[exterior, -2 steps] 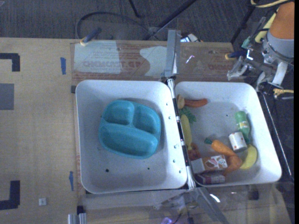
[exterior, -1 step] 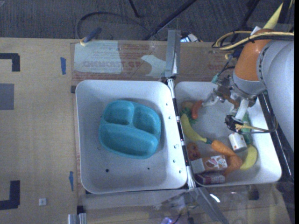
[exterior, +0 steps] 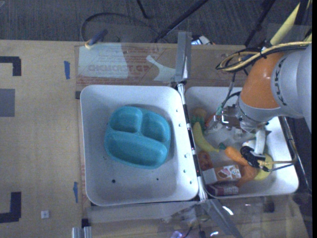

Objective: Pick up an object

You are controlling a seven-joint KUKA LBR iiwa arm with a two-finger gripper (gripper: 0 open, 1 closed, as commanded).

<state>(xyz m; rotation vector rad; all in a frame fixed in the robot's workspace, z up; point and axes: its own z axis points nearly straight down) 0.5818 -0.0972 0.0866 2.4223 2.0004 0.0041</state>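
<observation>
The right bin (exterior: pixel 285 182) holds a pile of toy food. A yellow banana (exterior: pixel 203 139) lies along its left side, with a green piece (exterior: pixel 199 114) above it. An orange carrot (exterior: pixel 235 154) lies in the middle. A small red-and-white carton (exterior: pixel 226 173) and a dark red packet (exterior: pixel 223 189) sit near the front wall. My gripper (exterior: pixel 226 129) hangs low over the middle of this bin, just right of the banana and above the carrot. The grey wrist and orange band cover most of it. I see nothing between its fingers.
A teal divided plate (exterior: pixel 137 136) lies in the middle of the left bin (exterior: pixel 94 182). A ridge (exterior: pixel 190 148) separates the two bins. Another orange piece (exterior: pixel 249 173) and a yellow piece (exterior: pixel 265 168) lie at the right bin's front right. Cables hang behind the arm.
</observation>
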